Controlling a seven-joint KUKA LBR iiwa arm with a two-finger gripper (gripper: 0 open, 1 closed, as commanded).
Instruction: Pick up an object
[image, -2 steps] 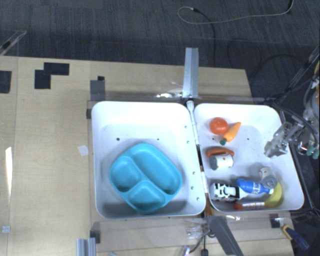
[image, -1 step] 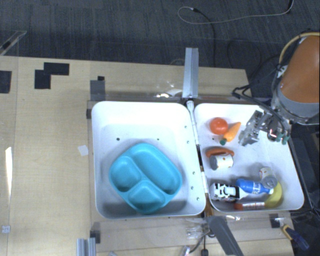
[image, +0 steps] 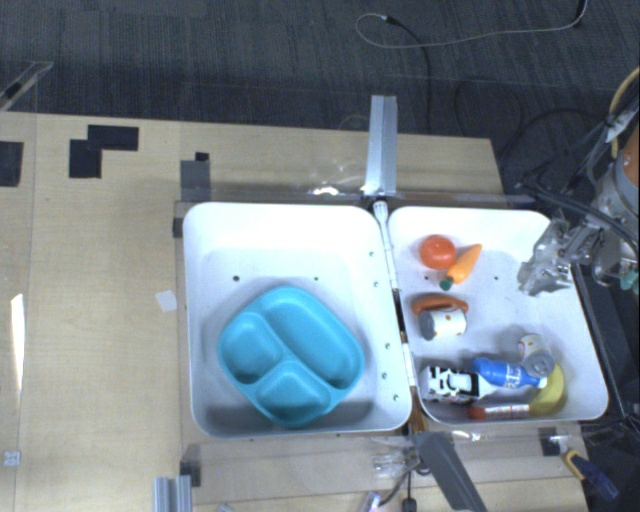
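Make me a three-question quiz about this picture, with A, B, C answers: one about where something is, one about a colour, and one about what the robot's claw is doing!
1. Where is the blue plastic divided plate?
A. In the left white bin
B. In the right white bin
C. On the wooden bench

2. What colour is the round tomato-shaped toy?
A. Green
B. Purple
C. Orange-red

3. Where is the robot's metal gripper?
A. Pressing on the plate
B. Over the right bin's right side, apart from the toys
C. Grabbing the yellow banana

Answers: 1 A, the plate lies in the left bin. 2 C, it looks orange-red beside the orange carrot toy. 3 B, nothing sits between its fingers.
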